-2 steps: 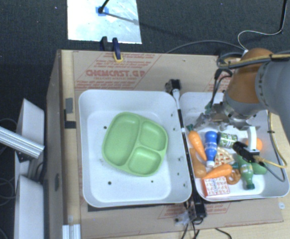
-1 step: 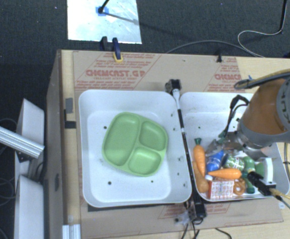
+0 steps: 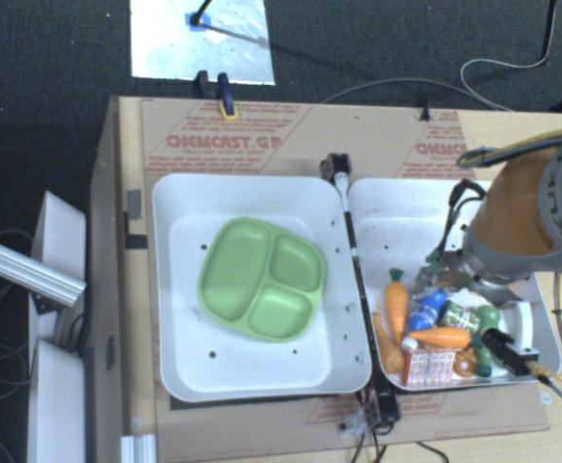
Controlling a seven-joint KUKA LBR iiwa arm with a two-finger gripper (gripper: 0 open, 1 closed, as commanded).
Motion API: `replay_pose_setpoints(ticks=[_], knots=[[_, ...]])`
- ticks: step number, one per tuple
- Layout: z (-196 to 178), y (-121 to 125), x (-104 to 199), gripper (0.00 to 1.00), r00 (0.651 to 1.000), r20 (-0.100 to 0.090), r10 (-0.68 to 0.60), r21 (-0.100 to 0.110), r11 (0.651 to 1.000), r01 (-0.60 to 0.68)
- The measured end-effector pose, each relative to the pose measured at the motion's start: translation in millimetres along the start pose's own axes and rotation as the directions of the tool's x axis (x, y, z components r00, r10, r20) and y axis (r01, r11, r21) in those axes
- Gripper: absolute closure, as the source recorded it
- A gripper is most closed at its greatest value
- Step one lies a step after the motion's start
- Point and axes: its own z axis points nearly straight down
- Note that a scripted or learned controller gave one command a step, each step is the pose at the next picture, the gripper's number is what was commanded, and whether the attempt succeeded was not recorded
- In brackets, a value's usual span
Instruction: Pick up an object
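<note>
The worktop (image 3: 290, 128) is covered with brown cardboard on which "CHEMCAST GP" is printed in red, readable at the left and partly repeated at the right. Dark carpet is seen beyond it, with a pale square sheet (image 3: 201, 25) laid on the floor at the top and a cable (image 3: 512, 64) curled at upper right.

Two shallow white bins are set side by side on the worktop. In the left bin (image 3: 179, 258) a green sectioned plate (image 3: 259, 278) is placed, with three compartments. In the right bin (image 3: 396, 210) a cluster of small objects is gathered at the near corner: an upright carrot (image 3: 396, 302), a second carrot (image 3: 441, 338) lying across, a blue bottle (image 3: 425, 312), a red and white carton (image 3: 428, 365) and a green item (image 3: 481, 316).

The arm (image 3: 521, 210) is lowered over this cluster from the right. The tool (image 3: 441, 276) is seen just above the objects; whether it is released or clenched cannot be told.
</note>
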Motion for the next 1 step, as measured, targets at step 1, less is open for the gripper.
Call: replay_pose_setpoints(ticks=[1], knots=[[-90.3, 6.5, 89.4, 1.00, 1.000, -0.001, -0.003, 0.001, 1.000, 0.003]])
